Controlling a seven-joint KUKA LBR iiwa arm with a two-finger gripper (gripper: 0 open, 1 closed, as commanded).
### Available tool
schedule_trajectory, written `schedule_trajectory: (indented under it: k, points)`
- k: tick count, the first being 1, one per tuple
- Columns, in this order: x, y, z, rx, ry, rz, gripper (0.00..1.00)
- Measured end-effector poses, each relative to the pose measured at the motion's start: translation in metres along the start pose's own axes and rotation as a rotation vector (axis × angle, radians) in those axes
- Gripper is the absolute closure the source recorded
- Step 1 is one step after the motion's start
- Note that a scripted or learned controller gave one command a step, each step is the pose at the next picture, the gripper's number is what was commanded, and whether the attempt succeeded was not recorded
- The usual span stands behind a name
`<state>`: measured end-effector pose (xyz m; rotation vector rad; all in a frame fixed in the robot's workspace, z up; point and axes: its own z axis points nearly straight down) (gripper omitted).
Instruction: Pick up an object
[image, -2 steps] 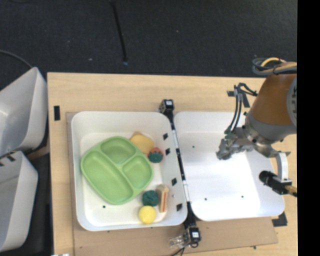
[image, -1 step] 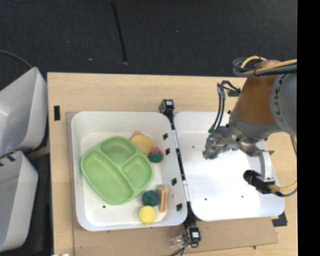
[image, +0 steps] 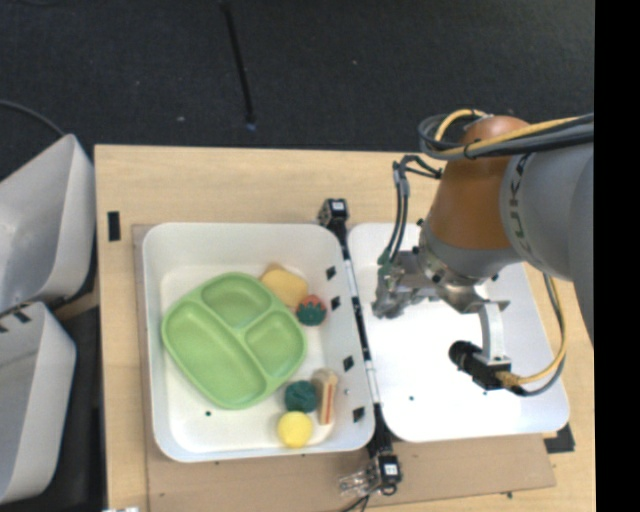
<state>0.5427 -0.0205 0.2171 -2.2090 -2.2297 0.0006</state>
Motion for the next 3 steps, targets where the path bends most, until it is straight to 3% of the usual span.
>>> schedule_trajectory:
  k: [2, 3]
  points:
    - [0.102, 0.020, 0.007, 0.001, -0.002, 0.002, 1.00]
    - [0.099, 0.020, 0.007, 0.002, -0.003, 0.006, 0.00]
